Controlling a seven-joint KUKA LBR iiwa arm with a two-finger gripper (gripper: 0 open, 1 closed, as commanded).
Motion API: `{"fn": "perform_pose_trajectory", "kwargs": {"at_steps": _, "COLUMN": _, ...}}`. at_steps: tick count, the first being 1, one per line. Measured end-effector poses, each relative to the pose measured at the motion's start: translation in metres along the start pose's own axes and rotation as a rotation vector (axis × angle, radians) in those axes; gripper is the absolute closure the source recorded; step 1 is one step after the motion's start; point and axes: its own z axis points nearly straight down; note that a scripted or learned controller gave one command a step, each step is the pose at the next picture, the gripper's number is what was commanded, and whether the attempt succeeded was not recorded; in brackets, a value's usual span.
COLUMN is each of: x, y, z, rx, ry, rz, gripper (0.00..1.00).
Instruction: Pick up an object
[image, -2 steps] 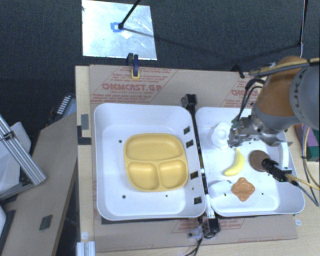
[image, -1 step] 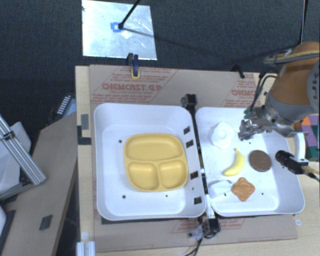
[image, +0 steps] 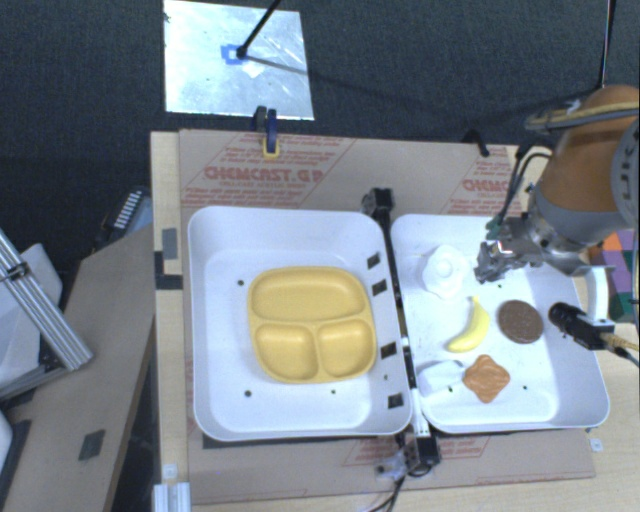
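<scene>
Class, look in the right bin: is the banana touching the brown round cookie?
Apart. The camera view shows a strip of bare white bin floor between the banana and the brown round cookie.

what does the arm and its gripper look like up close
The arm has a broad orange band above a rounded grey wrist. A thin dark cable loops down its side. The gripper is a small cluster of dark grey and silver metal parts.

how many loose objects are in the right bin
5. A white cup near the back left, a banana in the middle, a brown round cookie to its right, an orange biscuit in front, a white piece front left. The arm may hide more.
</scene>
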Motion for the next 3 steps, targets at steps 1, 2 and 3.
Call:
{"fn": "perform_pose_trajectory", "kwargs": {"at_steps": 1, "x": 0.043, "y": -0.011, "z": -0.001, "rx": 0.002, "ry": 0.001, "rz": -0.007, "gripper": 1.00}}
{"fn": "perform_pose_trajectory", "kwargs": {"at_steps": 2, "x": 0.092, "y": -0.015, "z": -0.014, "rx": 0.000, "ry": 0.002, "rz": -0.010, "gripper": 1.00}}
{"fn": "perform_pose_trajectory", "kwargs": {"at_steps": 3, "x": 0.152, "y": -0.024, "z": -0.023, "rx": 0.000, "ry": 0.003, "rz": -0.011, "gripper": 1.00}}
